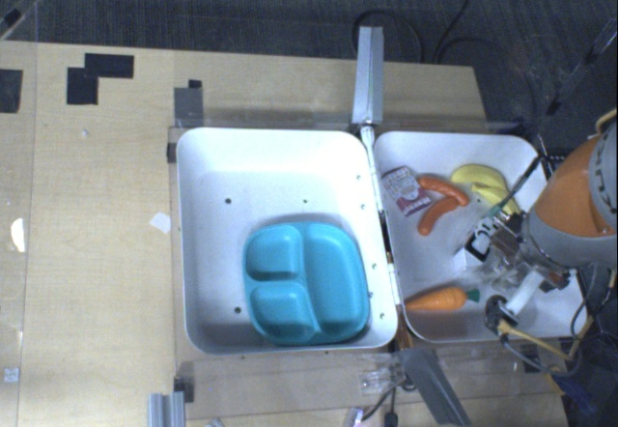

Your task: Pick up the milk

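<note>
My arm, grey with an orange band above the wrist, reaches in from the right over the right-hand shallow white bin. My two-finger gripper hangs over the near right part of that bin, a clutter of dark and pale metal parts with cables trailing toward the bench edge. From this slanted view I cannot tell whether it is apart or together, and I see nothing clamped in it.

The milk, a small white carton with red and purple print, lies in the far left corner of the right bin, just beside the wall that divides the two bins. It is well apart from my gripper.

Just to the right of the milk lie two orange-red sausages, one crossing over the other. Beyond them, near the far right of the bin, sits a yellow banana. An orange plastic carrot with a green stub lies along the near wall of the same bin, its stub end near my gripper, though whether they touch is unclear.

The left-hand shallow white bin holds a light blue divided plastic plate, which rests in the near right part of that bin, close to the dividing wall.
</note>
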